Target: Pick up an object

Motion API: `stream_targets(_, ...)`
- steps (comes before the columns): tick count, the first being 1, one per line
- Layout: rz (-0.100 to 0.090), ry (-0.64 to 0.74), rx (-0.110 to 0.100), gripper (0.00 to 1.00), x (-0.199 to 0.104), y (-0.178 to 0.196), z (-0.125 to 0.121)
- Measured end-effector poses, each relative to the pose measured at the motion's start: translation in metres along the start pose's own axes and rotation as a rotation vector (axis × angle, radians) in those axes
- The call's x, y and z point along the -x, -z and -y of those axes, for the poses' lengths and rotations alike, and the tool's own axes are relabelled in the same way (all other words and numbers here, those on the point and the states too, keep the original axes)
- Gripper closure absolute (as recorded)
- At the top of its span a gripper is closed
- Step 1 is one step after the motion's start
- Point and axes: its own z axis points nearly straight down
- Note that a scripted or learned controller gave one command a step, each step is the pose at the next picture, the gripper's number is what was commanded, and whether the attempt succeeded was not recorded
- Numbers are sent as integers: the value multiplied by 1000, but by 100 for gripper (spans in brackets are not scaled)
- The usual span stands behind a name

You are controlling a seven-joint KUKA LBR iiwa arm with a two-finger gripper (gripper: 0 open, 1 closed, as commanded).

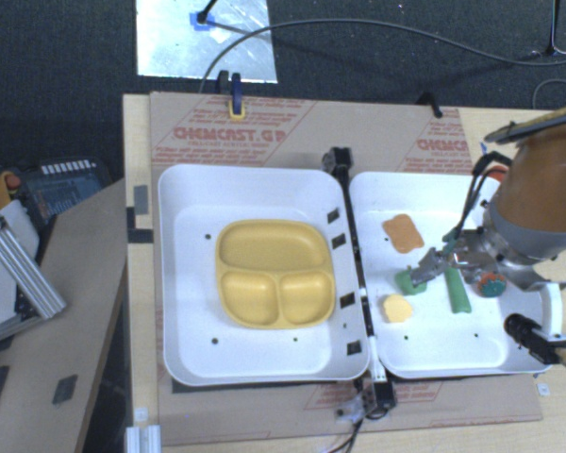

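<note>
Objects in the right bin [424, 361] were what I watched: an orange flat piece [403, 233] with rounded corners lay toward eleven o'clock of the bin's middle, a small pale yellow lump [397, 309] sat toward seven o'clock, and a green stick [457, 292] lay nearly upright in the frame at about four o'clock. A second green bit [413, 282] showed just beside the gripper's tip, between the orange piece and the yellow lump, and a small teal and orange round thing [491, 285] sat at three o'clock, partly under the arm [538, 196]. The gripper [424, 274] hung low over the bin's middle, pointing toward nine o'clock. I could not tell how wide it stood, nor whether that green bit was actually caught in it or only lay beside it. In the left bin [184, 253] I saw a yellow tray [270, 272] with three compartments, sitting at its centre.
</note>
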Motion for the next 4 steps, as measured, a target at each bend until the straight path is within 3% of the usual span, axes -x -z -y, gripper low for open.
stream_targets(1,2,3,13,0,0,6,-3)
stream_targets(3,0,1,8,0,-11,-88,8)
stream_targets(4,1,1,11,0,-11,-116,7)
